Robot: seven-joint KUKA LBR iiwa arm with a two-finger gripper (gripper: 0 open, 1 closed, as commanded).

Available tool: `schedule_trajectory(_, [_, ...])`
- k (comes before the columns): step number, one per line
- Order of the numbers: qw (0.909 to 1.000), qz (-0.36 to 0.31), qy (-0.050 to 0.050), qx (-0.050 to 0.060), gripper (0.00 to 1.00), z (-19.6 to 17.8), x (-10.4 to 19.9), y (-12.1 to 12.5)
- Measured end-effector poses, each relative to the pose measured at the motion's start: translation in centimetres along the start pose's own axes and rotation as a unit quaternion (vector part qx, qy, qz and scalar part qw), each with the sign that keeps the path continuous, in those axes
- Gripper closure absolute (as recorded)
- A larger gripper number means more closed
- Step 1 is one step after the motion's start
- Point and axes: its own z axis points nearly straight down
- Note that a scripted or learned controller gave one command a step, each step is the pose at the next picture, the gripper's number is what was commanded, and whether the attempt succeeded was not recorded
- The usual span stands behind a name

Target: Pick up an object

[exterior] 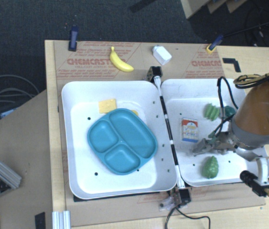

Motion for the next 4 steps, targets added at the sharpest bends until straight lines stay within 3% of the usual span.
schedule_trajectory(1, [1.0000, 0.000, -0.001, -0.002, 0.00, -2.3, -1.2, 0.1])
schedule_trajectory(2, [1.0000, -0.001, 0.000, 0.000, 0.00, 0.5, 1.7, 0.0])
schedule_trajectory(3, [1.0000, -0.001, -0.001, -0.002, 0.00, 1.0, 1.7, 7.6])
schedule_trajectory(4, [1.0000, -0.001, -0.001, -0.002, 0.00, 1.5, 2.2, 11.1])
